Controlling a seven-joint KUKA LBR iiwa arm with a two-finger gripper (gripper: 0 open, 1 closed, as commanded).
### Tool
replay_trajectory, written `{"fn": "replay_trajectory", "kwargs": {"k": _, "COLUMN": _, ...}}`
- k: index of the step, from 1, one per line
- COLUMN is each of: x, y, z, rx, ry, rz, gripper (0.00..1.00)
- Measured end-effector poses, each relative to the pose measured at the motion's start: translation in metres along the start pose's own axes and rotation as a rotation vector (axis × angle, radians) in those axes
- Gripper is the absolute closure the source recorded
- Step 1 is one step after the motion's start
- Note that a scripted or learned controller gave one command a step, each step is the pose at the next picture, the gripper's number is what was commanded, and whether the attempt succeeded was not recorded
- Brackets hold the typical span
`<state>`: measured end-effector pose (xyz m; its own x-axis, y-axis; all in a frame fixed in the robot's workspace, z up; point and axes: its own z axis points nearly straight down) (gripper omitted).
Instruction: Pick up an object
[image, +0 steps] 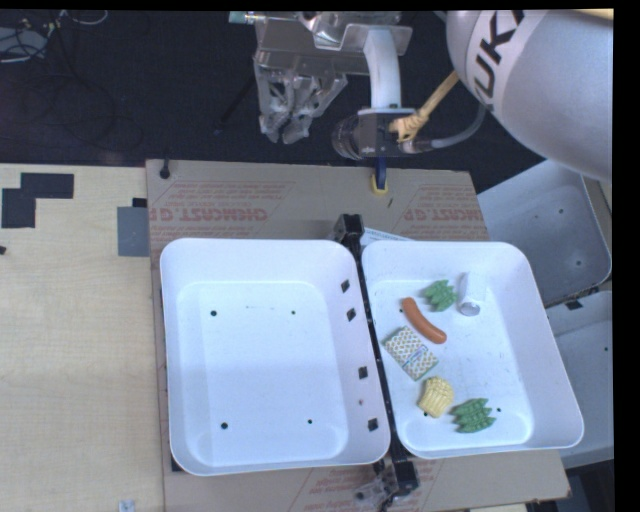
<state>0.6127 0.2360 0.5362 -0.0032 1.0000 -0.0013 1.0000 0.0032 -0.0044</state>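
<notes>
Camera view: gripper (293, 118) at top centre, high above bins, grip state indeterminate. Risk: clustered sausage (424, 320) and checkered block (411, 353) in right bin (540, 330) may cause mis-grasp.

Bright, even overhead light — white bins (260, 262) glare slightly, background dark.

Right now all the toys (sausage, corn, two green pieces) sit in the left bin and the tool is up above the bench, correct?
Not quite. The camera view shows the sausage, corn and both green pieces in the right bin, not the left bin. The tool is indeed up above the bench.
</notes>
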Motion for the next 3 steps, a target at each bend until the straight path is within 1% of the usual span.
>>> {"fn": "replay_trajectory", "kwargs": {"k": 1, "x": 0.007, "y": 0.008, "z": 0.000, "rx": -0.001, "ry": -0.001, "rz": 0.002, "gripper": 1.00}}
{"fn": "replay_trajectory", "kwargs": {"k": 2, "x": 0.006, "y": 0.001, "z": 0.034, "rx": 0.004, "ry": -0.003, "rz": 0.004, "gripper": 1.00}}
{"fn": "replay_trajectory", "kwargs": {"k": 3, "x": 0.008, "y": 0.032, "z": -0.003, "rx": -0.004, "ry": 0.000, "rz": 0.003, "gripper": 1.00}}
